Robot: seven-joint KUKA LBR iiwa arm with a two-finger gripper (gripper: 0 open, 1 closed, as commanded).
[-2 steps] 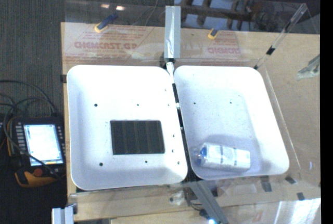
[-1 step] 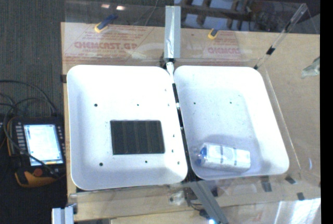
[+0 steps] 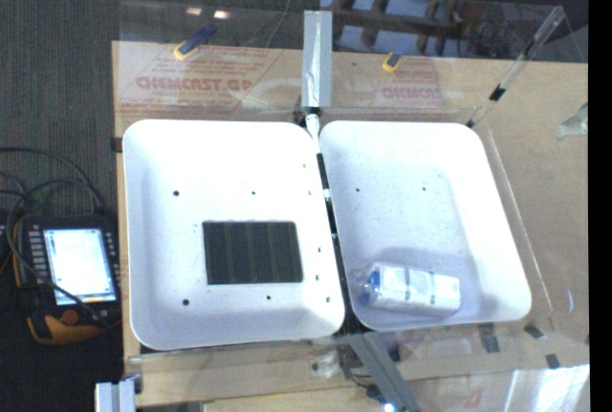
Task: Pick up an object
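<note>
Down on the worktop [image 3: 535,104] I see two white bins side by side. Lying on its side near the front of the right bin [image 3: 478,171] is a small bottle [image 3: 413,289] with a blue end, white and see-through. A flat dark mat [image 3: 251,252] sits in the left bin [image 3: 163,162]. I think the bottle is light, smooth and round, so it may roll or slip. I would grab it across its middle. I cannot tell how my tool stands.
</note>
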